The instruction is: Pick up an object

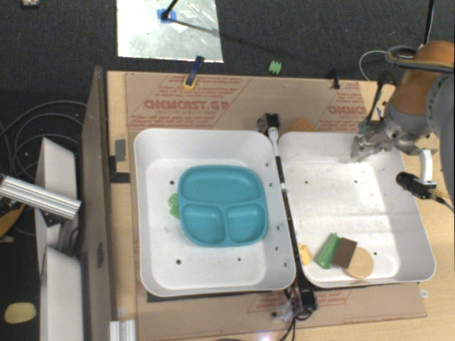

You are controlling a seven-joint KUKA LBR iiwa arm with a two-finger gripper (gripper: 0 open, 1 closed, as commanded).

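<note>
Two bins on desk (213, 94), arm over far right corner, nothing lifted.
Near edge of right bin (398, 190): yellow bit (305, 254) by the divider, then green block (328, 251) leaning against brown block (346, 251), which touches tan disc (360, 263); all four lie loose in the near corner. Left bin (153, 190) carries teal tray (222, 204) with three compartments at centre, green piece (173, 204) poking out from its left edge. Farther back, fingers (361, 146) hang at right bin's far rim, well apart from the cluster; too small and blurred, cannot tell whether spread or pressed together. Grey arm (419, 112) enters from right. Beyond desk, shiny sheet (170, 20) on dark floor.
</note>
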